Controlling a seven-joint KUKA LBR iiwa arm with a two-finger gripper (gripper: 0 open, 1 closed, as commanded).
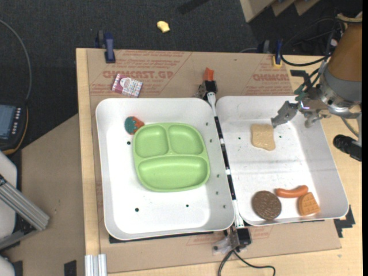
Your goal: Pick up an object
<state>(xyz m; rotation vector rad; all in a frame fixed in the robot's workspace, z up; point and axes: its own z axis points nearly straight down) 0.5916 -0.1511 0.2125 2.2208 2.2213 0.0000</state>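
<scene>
In the right bin (322,154) a tan bread slice (263,137) lies near the back. A round brown patty (267,204), an orange sausage (291,191) and an orange waffle piece (308,204) sit by the front edge. My gripper (296,116) hangs over the bin's back right area, just right of and above the bread slice. It is open, its two fingers spread apart with nothing between them. In the left bin (115,171) a small red and green item (134,124) rests at the back left corner of a green divided plate (171,156).
A small pink and white packet (126,84) lies on the cardboard behind the left bin. Blue clamps (107,46) grip the board's back edge. A black and orange clip (209,85) stands where the two bins meet at the back.
</scene>
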